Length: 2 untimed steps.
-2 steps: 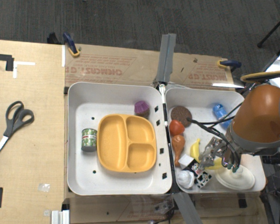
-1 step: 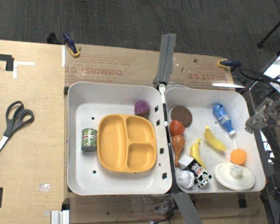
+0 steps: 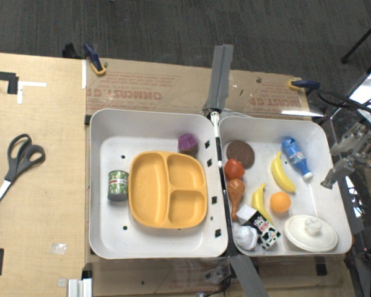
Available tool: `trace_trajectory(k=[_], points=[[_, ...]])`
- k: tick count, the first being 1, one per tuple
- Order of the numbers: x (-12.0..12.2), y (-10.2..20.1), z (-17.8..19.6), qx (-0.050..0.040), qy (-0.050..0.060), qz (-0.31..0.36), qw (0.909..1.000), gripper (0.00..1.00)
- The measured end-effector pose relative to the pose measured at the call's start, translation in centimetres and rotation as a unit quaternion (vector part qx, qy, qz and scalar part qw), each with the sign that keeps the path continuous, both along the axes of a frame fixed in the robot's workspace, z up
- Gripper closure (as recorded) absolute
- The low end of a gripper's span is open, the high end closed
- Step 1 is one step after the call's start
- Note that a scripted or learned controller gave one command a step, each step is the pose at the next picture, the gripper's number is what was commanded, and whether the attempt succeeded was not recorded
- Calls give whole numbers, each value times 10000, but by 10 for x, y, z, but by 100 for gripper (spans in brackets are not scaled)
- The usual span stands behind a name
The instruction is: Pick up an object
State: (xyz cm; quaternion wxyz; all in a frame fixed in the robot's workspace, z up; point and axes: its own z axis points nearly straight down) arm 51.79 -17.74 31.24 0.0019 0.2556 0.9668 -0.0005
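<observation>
While arm (image 3: 352, 156) hangs at right bin's (image 3: 331, 152) right rim, jaws' state unclear; blue bottle (image 3: 296, 157) nearby.

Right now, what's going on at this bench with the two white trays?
A robot arm's gripper sits at the right edge of the right bin, not touching any item. That bin holds two bananas, an orange, a blue bottle, a white lidded dish and other small things. The left bin holds a yellow divided plate, a small can and a purple piece. Scissors lie on the bench. Nothing is picked up yet.
</observation>
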Motion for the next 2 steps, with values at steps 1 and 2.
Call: trace_trajectory(k=[1, 2], points=[[-26, 20, -132, 8, 12, -473, 9989, 0], [-31, 60, -203, -10, -74, -827, 9965, 0]])
